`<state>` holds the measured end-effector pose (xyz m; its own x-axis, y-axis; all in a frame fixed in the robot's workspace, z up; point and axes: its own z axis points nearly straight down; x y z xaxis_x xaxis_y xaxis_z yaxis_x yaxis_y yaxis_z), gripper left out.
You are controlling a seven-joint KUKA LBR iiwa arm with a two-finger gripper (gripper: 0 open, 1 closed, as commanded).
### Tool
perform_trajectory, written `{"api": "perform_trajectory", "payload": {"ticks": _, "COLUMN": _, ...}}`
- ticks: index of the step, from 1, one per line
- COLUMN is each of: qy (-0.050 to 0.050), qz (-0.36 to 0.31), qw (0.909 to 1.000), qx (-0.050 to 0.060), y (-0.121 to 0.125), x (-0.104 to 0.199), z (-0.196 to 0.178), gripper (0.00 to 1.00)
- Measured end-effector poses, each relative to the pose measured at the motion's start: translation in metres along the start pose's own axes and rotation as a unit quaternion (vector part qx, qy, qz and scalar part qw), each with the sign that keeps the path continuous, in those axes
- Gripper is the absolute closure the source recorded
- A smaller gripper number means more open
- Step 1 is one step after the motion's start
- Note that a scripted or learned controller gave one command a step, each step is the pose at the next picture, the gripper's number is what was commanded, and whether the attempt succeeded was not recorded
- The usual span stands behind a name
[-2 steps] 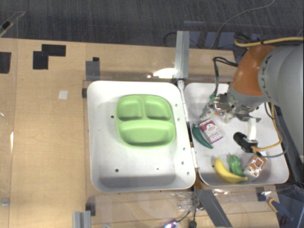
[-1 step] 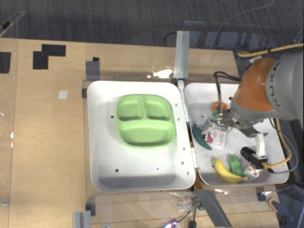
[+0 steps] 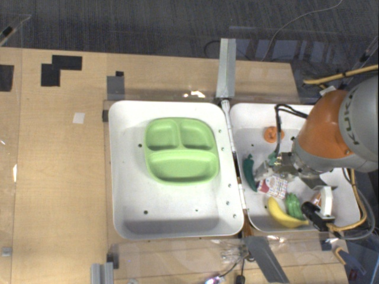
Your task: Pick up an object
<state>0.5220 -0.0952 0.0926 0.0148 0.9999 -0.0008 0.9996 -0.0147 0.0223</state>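
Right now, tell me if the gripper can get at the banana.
Probably yes. The banana lies uncovered at the right bin's near edge, just below the gripper; a green toy touching it could crowd the grasp.

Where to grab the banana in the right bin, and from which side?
Take the banana across its thick middle, coming straight down. It lies flat near the bin's front wall, curved, with a green item crowding its right end, so the left half is probably freer.

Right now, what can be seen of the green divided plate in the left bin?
The light green divided plastic plate is a rounded rectangle with three compartments: two small ones on the far side, one long one on the near side. It looks matte. It lies flat, right side up, on the floor of the left white bin, towards the far side. Nothing rests in it or touches it.
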Motion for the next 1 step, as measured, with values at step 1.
{"api": "perform_trajectory", "payload": {"ticks": 1, "qy": -0.001, "qz": -0.023, "qw": 0.9997, "qx": -0.002, "y": -0.027, "x": 0.0025, "z": -0.001, "gripper": 0.0}}
